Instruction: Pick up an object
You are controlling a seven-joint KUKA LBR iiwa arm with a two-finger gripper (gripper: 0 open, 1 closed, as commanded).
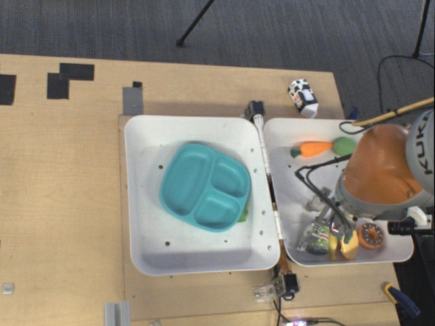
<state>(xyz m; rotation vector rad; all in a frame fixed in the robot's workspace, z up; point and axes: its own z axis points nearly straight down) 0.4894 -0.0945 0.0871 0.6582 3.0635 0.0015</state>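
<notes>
Hovering over small, probably light, hard toys point(336, 242), the gripper point(325, 224) has a state I cannot tell.

A wooden counter point(61, 202) carries two shallow white bins side by side. The left bin point(146, 250) holds a teal divided plate point(206, 186), lying tilted near its middle, with a sliver of something green showing under its lower right edge. Just beyond the right bin's point(285, 141) far rim, a small black-and-white carton point(302, 97) lies on the counter. Black tape patches point(68, 79) mark the counter's far left. Grey carpet point(136, 12) lies beyond.
</notes>
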